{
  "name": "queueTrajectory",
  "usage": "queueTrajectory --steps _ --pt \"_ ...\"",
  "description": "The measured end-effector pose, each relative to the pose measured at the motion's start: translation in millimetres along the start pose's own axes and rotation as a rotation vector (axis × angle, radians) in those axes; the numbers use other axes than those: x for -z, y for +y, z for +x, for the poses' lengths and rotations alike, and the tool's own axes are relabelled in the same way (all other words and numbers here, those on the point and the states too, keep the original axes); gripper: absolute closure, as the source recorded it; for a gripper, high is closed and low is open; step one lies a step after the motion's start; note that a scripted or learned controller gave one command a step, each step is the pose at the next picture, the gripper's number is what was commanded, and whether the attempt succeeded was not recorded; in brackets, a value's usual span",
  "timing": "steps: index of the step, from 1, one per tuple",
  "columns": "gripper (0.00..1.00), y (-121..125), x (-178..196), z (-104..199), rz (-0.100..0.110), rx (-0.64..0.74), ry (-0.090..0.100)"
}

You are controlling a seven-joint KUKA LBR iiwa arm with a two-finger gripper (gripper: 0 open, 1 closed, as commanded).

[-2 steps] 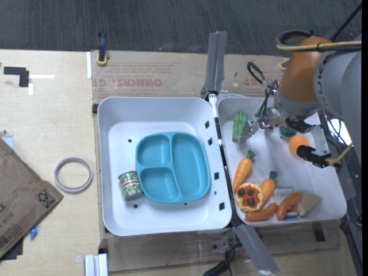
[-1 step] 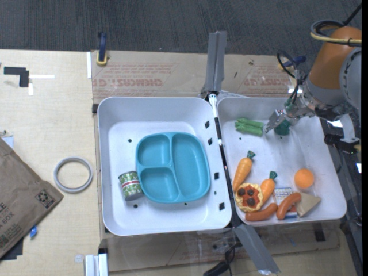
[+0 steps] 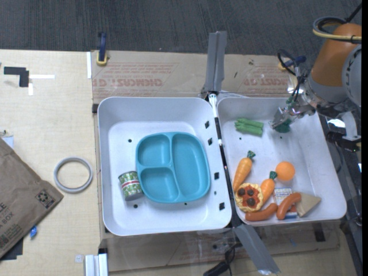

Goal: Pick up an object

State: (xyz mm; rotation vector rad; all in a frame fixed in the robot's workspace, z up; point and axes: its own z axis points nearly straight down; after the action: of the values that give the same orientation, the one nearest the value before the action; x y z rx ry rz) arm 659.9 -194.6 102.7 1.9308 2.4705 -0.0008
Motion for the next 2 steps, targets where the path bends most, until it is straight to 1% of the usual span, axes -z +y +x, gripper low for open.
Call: queueTrajectory --steps 1,2 --pt "1.0 9 99 37 0.002 -0.181 0.003" --pt "1.0 -32 18 16 0.004 -0.043 0.004"
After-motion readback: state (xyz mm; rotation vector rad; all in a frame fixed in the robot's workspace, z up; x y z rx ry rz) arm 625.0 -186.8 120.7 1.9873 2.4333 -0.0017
